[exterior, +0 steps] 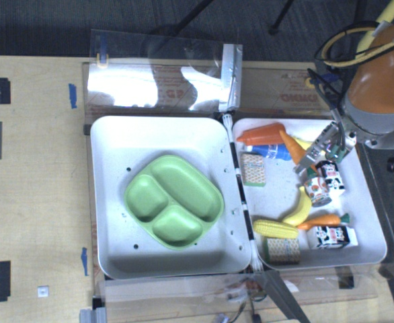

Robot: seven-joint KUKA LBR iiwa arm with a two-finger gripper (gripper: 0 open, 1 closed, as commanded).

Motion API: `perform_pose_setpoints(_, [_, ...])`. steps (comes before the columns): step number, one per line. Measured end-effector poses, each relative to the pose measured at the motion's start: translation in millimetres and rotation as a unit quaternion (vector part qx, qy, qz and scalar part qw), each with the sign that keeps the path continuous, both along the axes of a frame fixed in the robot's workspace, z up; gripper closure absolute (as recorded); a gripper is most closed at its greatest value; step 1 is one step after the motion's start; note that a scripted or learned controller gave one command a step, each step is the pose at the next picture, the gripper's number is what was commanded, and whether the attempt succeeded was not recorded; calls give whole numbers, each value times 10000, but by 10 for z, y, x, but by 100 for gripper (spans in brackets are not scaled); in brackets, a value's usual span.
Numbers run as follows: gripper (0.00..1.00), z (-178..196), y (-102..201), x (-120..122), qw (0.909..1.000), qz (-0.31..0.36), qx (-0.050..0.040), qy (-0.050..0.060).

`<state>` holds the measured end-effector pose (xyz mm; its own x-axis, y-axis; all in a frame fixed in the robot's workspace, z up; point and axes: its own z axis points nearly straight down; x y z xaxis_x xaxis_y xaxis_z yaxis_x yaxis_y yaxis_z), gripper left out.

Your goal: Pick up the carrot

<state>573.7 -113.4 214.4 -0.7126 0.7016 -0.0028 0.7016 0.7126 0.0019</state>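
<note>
The carrot [321, 221], small and orange with a green stalk end, lies near the front of the right bin [375, 210], between a banana [298, 210] and a cow-patterned carton [332, 236]. My gripper [316, 157] hangs over the middle of the right bin, behind the carrot and well apart from it. It sits just above a second cow-patterned item [323, 184]. The carrot lies free in the bin.
The right bin also holds a long orange item [261, 134] at the back, a blue item [276, 151], two mesh-patterned packets [254, 170] [282, 248] and a corn cob [274, 229]. The left bin [109, 153] holds a green divided plate [173, 199].
</note>
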Motion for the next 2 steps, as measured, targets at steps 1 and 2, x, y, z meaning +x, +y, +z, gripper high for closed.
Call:
perform_pose_setpoints(1, [100,1256,-139,28,10000,27,-2,-5])
perform_pose_setpoints(2, [100,-18,-708,330,9977,679,-5,-4])
